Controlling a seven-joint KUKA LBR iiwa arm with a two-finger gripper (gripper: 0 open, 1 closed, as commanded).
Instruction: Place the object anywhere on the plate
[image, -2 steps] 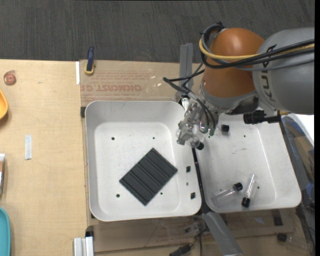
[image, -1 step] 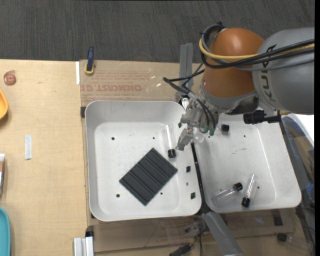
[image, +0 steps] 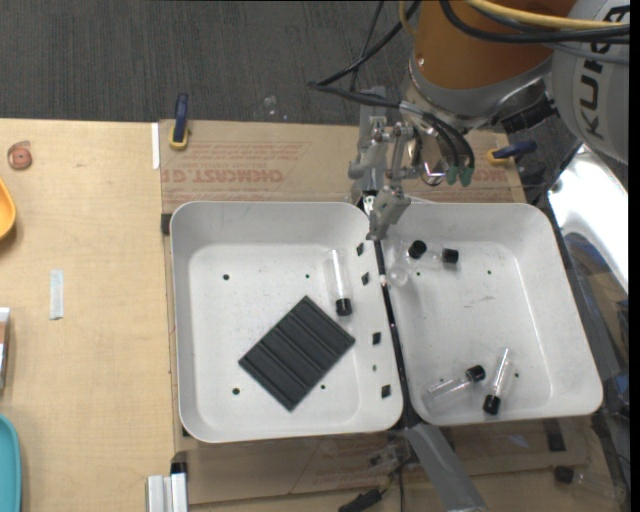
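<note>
Can't tell how the jaws stand; the gripper (image: 385, 215) hovers upper centre over the bins' shared edge. One vial (image: 339, 285) lies beside the dark plate (image: 297, 352), so placing looks undone.

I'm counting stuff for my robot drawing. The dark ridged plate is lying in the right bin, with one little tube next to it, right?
Not quite. The camera view shows the dark ridged plate lying in the left bin, not the right bin. The rest holds: one little tube lies next to it, just above its upper corner.
</note>
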